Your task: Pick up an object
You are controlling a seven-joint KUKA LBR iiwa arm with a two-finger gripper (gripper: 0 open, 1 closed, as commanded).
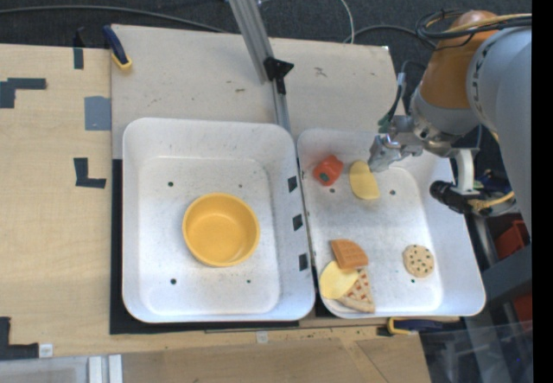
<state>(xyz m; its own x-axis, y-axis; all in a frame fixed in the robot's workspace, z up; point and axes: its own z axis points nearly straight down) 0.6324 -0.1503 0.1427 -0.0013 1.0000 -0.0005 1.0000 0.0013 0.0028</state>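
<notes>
gripper (pixel 378 162) hovering at right bin (pixel 449 295), touching the yellow piece (pixel 365 181) | hand state: you cannot tell | risk: you're risking a glancing pinch (piece looks rounded), nudging it toward the red toy (pixel 327 170)

The hand (pixel 383 153) hangs over the right bin (pixel 449 286), just beside a pale yellow piece (pixel 365 181) and near an orange-red toy (pixel 327 170). A yellow bowl (pixel 220 229) sits in the left bin (pixel 147 148).
</notes>
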